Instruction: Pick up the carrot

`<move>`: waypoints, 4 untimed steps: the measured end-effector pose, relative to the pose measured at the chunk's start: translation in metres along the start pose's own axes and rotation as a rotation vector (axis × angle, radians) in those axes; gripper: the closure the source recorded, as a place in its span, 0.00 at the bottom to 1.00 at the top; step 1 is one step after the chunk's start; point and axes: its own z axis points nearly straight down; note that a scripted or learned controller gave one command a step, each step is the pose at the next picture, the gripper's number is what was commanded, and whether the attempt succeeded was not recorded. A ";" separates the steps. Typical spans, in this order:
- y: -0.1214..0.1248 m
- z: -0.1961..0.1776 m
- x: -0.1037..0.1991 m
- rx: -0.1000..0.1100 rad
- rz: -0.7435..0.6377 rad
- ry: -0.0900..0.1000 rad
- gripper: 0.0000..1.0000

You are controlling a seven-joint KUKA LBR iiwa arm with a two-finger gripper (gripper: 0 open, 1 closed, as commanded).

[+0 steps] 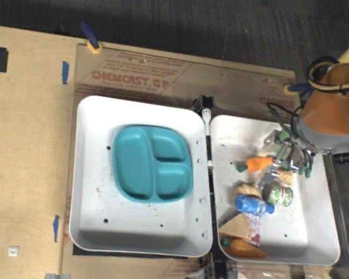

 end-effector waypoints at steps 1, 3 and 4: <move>-0.007 0.008 0.023 0.000 0.282 -0.001 0.00; -0.016 -0.006 0.034 -0.002 0.656 -0.011 1.00; 0.044 -0.118 0.024 -0.005 0.693 -0.006 1.00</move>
